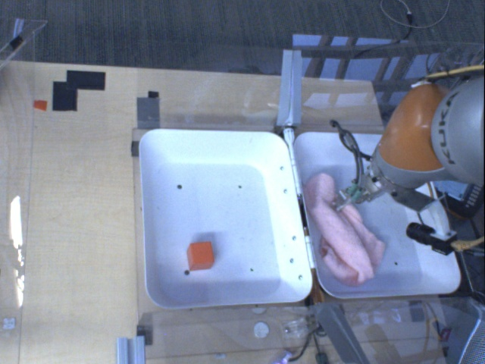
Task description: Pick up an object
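Two white bins face you. Your gripper touches the pink cloth in the right bin; its grasp can't be told. An orange block sits in the left bin.

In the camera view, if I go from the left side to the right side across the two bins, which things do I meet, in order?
Left bin → orange block → right bin → pink cloth → gripper → orange band of the arm.

pink soft cloth lies crumpled lengthwise in right bin; orange cube in left bin
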{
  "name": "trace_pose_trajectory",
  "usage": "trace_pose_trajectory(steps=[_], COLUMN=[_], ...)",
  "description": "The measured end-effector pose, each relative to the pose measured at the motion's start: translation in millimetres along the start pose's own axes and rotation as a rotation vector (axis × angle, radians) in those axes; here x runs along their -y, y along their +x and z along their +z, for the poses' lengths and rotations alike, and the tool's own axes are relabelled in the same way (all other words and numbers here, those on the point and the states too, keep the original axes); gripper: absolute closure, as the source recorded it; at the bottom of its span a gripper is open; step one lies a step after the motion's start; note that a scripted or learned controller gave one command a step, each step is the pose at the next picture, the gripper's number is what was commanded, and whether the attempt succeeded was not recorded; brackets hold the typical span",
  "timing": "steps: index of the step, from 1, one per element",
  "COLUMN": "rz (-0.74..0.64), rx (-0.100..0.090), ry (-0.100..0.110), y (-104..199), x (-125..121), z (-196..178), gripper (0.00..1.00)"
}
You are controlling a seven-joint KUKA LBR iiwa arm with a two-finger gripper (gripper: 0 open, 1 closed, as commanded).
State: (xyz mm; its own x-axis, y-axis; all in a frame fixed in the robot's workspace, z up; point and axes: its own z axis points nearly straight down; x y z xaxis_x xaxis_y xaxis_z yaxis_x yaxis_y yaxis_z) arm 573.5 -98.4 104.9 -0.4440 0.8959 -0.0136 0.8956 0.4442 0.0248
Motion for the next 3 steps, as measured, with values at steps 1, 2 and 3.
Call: trace_pose_trajectory(steps=[1, 2, 3], rz=[0.000, -0.033, -0.034], rx=[0.000, -0.002, 0.000], ry=[0.000, 0.009, 0.000], y=[0, -24, -24], x=[0, 52, 48], z=[0, 11, -1], gripper=[0.00, 0.00, 1.00])
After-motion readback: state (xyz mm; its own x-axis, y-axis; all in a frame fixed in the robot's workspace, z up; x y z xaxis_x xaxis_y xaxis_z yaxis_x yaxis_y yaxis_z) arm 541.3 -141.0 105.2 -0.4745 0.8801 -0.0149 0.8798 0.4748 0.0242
